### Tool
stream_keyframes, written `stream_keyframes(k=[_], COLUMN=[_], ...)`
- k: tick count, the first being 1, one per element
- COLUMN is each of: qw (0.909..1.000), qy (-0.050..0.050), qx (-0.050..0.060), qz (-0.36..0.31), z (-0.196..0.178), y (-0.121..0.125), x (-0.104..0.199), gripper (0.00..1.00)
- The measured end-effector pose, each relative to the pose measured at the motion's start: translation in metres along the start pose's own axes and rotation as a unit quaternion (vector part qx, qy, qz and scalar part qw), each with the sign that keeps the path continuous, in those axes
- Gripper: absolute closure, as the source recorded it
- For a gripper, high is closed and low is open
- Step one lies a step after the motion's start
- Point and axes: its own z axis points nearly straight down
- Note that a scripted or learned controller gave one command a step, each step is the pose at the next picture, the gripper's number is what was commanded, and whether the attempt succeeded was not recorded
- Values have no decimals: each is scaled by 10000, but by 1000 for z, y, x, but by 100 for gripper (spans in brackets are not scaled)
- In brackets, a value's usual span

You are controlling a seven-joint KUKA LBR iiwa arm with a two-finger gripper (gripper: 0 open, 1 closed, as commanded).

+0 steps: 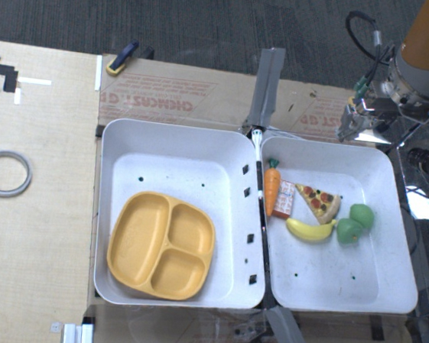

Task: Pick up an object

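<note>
The right bin [397,188] holds a carrot [271,186], a small red packet [283,200], a pizza slice [319,203], a banana [309,231] and two green fruits [355,224], all clustered in its upper middle. My gripper [357,118] hangs above the bin's far rim, up and to the right of the pizza slice, well clear of every object. Nothing sits between its fingers that I can make out.
The left bin [117,148] carries a yellow divided plate [162,245]. A cardboard sheet [177,97] lies behind both bins. A tape roll [3,173] rests on the bench at far left.
</note>
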Motion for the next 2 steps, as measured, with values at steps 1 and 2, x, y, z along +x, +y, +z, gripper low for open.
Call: stream_keyframes(k=[1,2], qw=[9997,9997], qy=[2,-7], qx=[5,-12], qz=[-224,-254], z=[105,-37], y=[6,0], x=[58,-17], gripper=[100,100])
